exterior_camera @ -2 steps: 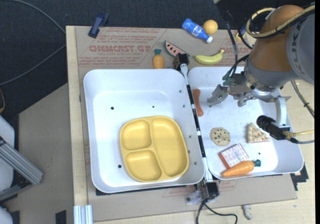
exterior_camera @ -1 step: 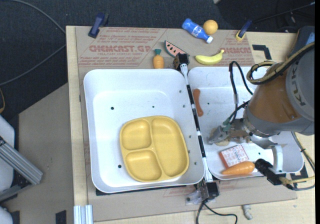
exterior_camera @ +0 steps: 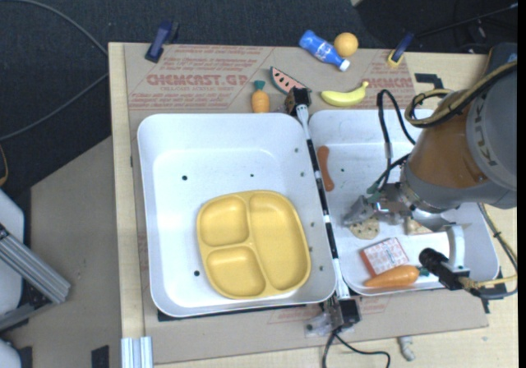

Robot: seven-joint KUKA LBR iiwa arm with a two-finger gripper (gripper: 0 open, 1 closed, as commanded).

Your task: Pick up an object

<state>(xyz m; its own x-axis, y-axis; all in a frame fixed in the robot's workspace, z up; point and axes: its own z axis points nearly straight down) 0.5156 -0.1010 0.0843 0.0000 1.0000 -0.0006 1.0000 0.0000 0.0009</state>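
a pale bench with a printed cardboard sheet stands over dark carpet and bears two shallow white bins side by side. the left white bin holds a yellow three-compartment plastic tray near its front edge. the right white bin holds a slim orange-red sausage-shaped toy along its left wall, a round speckled cookie near its middle, a red-and-white flat packet toward its front edge, and an orange toy carrot against the front rim. the grey and orange arm reaches over the right bin, and its gripper sits low, just above the cookie; whether the jaws are released or clenched cannot be told, and nothing is seen between them. judged step: descent toward a grasp, the cookie being the likely target. the next move calls for closing squarely on so flat a thing, then lifting. the packet lies just beside it and could get in the way. behind the bins, on the cardboard, lie a yellow toy banana, a blue bottle, a small orange ball, a watermelon slice toy and a small orange carrot-like toy.
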